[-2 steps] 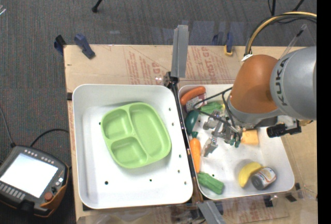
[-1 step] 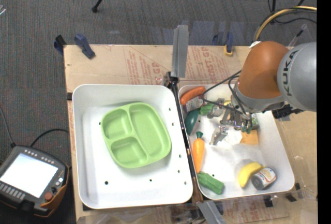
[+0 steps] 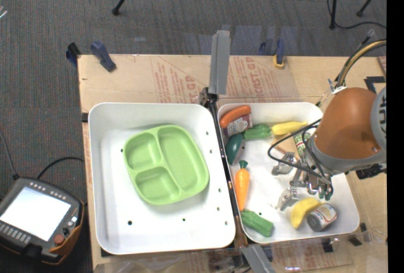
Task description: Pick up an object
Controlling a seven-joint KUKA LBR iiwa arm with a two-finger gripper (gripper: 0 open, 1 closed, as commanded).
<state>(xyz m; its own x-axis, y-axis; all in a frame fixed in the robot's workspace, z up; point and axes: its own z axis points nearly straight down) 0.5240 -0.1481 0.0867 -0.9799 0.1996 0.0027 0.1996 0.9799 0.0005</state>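
The left bin (image 3: 101, 215) holds a green divided plate (image 3: 166, 163). The right bin (image 3: 278, 237) holds a carrot (image 3: 242, 182), a hot dog (image 3: 235, 116), green vegetables, a can (image 3: 321, 217) and two bananas. The gripper (image 3: 297, 193) hangs low at that bin's near right, its jaws looking spread and pinching nothing. The nearest banana (image 3: 302, 211) lies just below the fingertips, its long axis slanting up to the right, beside the can

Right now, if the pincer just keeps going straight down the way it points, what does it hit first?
Most likely the yellow banana: the pincer points down into the right bin with its tip right at the banana's upper end. The can lies just beside it. Depth is hard to judge from this slanted view, so it may meet bin floor instead.
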